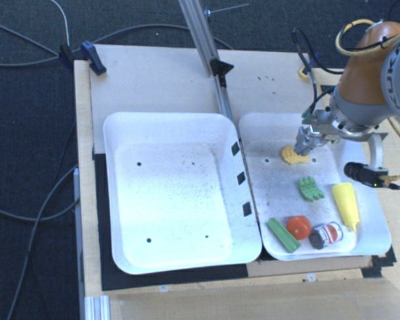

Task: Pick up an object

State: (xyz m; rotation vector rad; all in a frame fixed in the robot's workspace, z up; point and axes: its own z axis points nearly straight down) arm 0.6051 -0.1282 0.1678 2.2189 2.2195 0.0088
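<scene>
**Pick in progress, nothing lifted yet**

Arm (pixel 370 65) is reaching in from the right and hanging over the right bin (pixel 267 129), with the gripper (pixel 305 147) sitting low at the bin's far end. Right under the tip is lying a small yellow piece (pixel 292 156), looking like the target. Gripper is touching or nearly touching it, can't tell which from this angle. Can't tell either whether it's released or clenched, the wrist is blocking that detail. Piece is looking flat on the bin floor, so I'm not calling it grasped.

Rest of the right bin is sitting untouched:
- green toy (pixel 311 189) mid-bin, near the yellow piece but apart from it
- yellow bottle (pixel 347 204) by the right wall
- green stick (pixel 282 235), red ball (pixel 299 227) and small can (pixel 326 235) bunching along the near edge, ball just beside both

Left bin (pixel 120 129) is holding no objects.

Status by my read: approach done, descent about done. Closing, confirming the grip and lifting are all remaining. Risk I'm seeing: piece is low and small, could be slipping out on closing
</scene>
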